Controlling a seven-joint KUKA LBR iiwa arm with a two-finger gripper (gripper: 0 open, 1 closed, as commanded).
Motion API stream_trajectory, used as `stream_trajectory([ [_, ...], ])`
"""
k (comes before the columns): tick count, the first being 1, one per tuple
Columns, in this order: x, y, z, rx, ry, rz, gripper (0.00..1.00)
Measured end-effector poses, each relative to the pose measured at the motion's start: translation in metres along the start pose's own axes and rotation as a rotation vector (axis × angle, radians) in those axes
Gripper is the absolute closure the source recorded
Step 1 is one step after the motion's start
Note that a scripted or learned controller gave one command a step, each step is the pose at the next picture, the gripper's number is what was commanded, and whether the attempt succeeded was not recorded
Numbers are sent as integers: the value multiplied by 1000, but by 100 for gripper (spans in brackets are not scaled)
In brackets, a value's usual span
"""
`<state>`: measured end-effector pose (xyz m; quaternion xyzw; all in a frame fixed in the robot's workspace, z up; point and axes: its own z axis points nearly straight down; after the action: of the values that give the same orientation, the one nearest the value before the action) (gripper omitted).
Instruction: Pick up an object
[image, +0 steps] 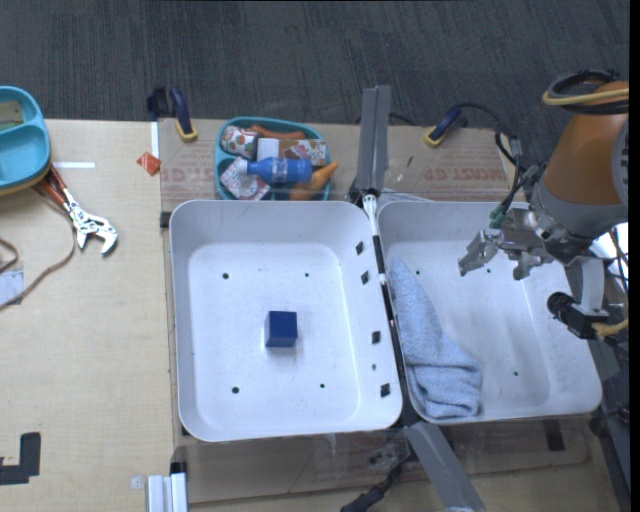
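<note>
Blue small cube (282, 328) alone in left white bin (200, 300), pale blue crumpled towel (428, 345) along right white bin's (530, 390) left side, metal two-finger gripper (495, 247) above it, fingers spread, holding nothing

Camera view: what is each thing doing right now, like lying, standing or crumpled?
blue block: sitting flat in the left bin, alone.
light blue towel: crumpled, lying along the right bin's left side.
gripper: above the right bin, holding nothing.
wrench: lying flat on the bench.
</note>
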<state>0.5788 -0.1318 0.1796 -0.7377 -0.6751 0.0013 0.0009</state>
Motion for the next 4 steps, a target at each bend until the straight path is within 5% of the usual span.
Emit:
stream_trajectory([
  [1, -1, 0, -9, -1, -1, 2, 100],
  [2, -16, 10, -20, -2, -1, 303, 100],
  [3, -64, 28, -71, -3, -1, 287, 100],
  [4, -1, 57, 16, 1, 0, 698, 100],
])
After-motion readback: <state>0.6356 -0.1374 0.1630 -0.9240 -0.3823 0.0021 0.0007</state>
